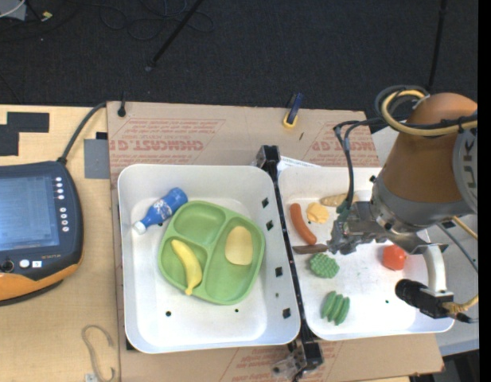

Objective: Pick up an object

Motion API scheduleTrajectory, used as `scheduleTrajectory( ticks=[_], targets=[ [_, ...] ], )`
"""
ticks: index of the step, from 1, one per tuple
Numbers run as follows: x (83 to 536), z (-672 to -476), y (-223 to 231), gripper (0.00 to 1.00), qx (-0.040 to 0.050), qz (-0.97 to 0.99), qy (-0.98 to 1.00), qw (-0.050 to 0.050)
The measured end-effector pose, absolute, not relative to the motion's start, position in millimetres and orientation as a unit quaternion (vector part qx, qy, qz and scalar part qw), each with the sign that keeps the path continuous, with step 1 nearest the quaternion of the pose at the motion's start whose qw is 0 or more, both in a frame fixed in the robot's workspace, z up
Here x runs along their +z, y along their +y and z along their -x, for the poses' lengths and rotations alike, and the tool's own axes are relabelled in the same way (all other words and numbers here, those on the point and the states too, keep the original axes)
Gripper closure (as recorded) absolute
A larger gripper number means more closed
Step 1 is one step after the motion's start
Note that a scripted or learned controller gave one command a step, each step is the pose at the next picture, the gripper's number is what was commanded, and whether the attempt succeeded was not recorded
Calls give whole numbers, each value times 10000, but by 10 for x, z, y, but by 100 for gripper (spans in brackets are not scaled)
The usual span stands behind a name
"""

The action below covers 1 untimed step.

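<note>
The gripper (340, 241) hangs low in the right bin (364, 329); I cannot tell its state. A green toy broccoli (324, 266) lies just near-left of it, and the toy sausage (302, 223), long axis near-far, lies just left.

Right bin: orange-red sausage (302, 223) lying aslant near the divider, yellow piece (317, 213) just beside it, bumpy green round vegetable (324, 266) mid-bin, green ridged pod (335, 306) near the front, red piece (394, 257) toward the right
</note>
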<state>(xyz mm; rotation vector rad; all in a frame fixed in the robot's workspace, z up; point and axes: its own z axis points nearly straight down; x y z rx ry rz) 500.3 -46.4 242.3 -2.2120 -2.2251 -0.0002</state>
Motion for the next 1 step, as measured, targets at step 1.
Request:
scheduleTrajectory(
  ticks=[1],
  targets=[
    [2399,-5156,-1,100,7,7058,-7084,14]
  ],
)
